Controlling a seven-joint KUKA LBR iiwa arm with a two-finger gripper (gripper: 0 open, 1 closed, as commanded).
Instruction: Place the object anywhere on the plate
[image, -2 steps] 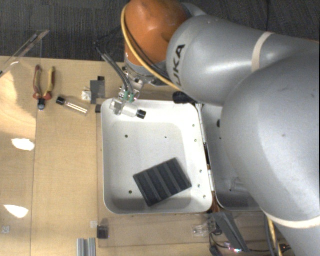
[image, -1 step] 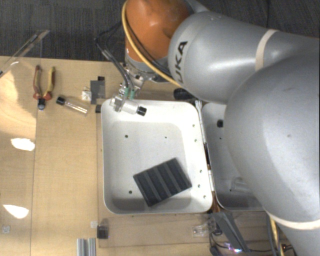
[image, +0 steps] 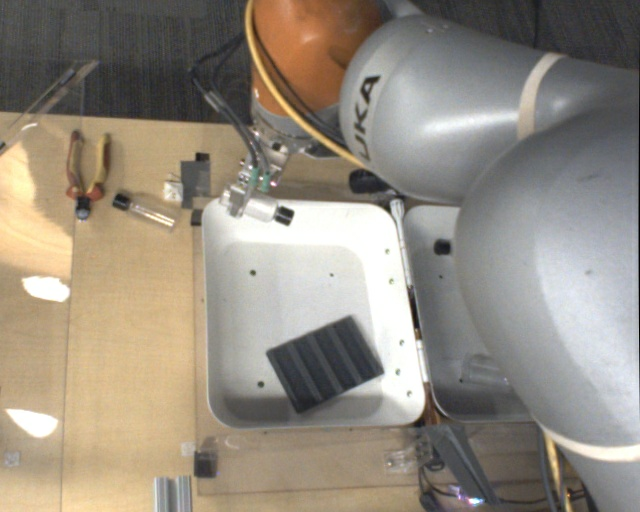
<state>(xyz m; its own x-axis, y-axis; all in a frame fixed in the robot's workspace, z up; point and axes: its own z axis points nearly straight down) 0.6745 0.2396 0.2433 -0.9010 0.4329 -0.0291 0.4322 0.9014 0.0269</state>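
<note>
Camera view showed you the left bin (image: 225, 330), a shallow white tray with rounded corners and small dark holes in its floor, and in it a dark ribbed block (image: 325, 363) lying flat near the bin's front edge, turned at a slant toward the front right corner. That block looked like the object you were to move. Its top was moulded in parallel ridges, matt and charcoal, with squared edges; you could judge it to be light, stiff plastic or rubber, not fragile and not slippery. The ridges would give grip, so the sensible hold was across its shorter width, fingers on the two long sides, near the middle.

The gripper (image: 255, 190) hung over the bin's back left corner, well apart from the block, with nothing in it; whether it was open or closed you could not tell, the wrist cabling hiding it. The grey arm (image: 470, 110) with its orange band covered most of the right bin (image: 440, 300).

On the wooden bench (image: 110, 350), left of the bins, lay red-handled pliers (image: 86, 170) and a small clear vial (image: 145, 209).
</note>
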